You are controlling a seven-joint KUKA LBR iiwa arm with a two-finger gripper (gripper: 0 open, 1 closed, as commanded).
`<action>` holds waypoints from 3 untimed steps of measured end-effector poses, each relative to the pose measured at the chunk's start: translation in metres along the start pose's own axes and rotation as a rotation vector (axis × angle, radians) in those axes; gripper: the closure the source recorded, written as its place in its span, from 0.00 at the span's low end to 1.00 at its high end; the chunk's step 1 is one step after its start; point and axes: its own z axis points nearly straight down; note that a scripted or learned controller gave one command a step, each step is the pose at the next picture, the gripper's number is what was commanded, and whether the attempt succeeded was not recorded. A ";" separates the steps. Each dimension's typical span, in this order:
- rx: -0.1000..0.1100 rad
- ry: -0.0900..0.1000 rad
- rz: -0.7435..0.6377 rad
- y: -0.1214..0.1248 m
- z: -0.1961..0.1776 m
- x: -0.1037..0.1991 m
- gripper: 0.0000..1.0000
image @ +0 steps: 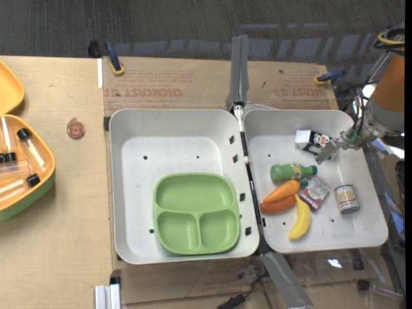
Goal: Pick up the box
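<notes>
A small black and white box (309, 140) lies in the back part of the right bin (373, 230). My gripper (334, 147) hangs just to the right of the box, low over the bin floor, close to the box's right end or touching it. Nothing is visibly held in it. The grey arm with its orange band (390, 89) comes in from the right edge over the bin's back right corner.
Nearer the front of the right bin lie a green bottle (293, 171), a carrot (280, 197), a banana (300, 219), a small pink packet (315, 192) and a can (347, 199). The left bin (129, 172) holds a green divided plate (196, 213).
</notes>
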 end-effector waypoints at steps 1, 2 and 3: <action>0.000 0.001 -0.049 -0.059 -0.006 0.058 0.00; -0.001 0.002 -0.520 -0.049 0.025 0.078 0.00; -0.001 -0.001 -0.315 -0.024 -0.049 0.158 0.00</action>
